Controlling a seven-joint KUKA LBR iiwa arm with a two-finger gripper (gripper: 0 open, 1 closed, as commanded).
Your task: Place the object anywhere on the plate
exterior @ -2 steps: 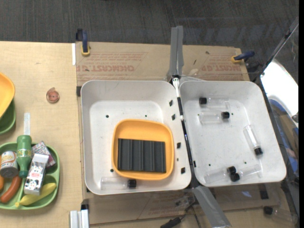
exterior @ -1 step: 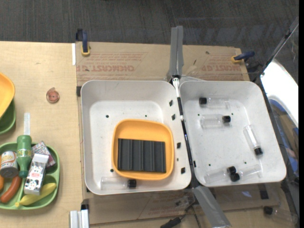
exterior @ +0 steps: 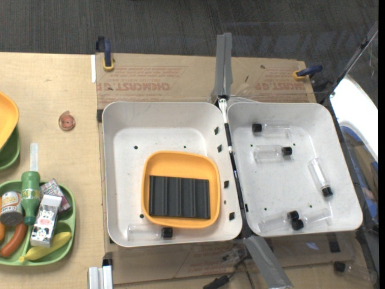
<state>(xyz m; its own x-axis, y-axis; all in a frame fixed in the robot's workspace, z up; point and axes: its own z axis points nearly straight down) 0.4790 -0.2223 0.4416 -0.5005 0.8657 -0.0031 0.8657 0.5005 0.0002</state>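
Note:
An orange-yellow plate (exterior: 180,161) lies in the left bin (exterior: 120,161), toward its front. A black ribbed rectangular block (exterior: 179,197) rests flat on the plate, covering most of its middle. A clear vial with a black cap (exterior: 150,232) lies on the left bin's floor just in front of the plate. In the right bin (exterior: 343,179) lie several more clear vials with black caps, among them one at the back (exterior: 269,127), one at the right (exterior: 319,176) and one at the front (exterior: 292,221).
A grey divider post (exterior: 223,65) stands behind the seam between the bins. Cardboard (exterior: 162,80) lies under them, held by clamps. On the wooden table to the left sits a green tray of toy food (exterior: 63,239).

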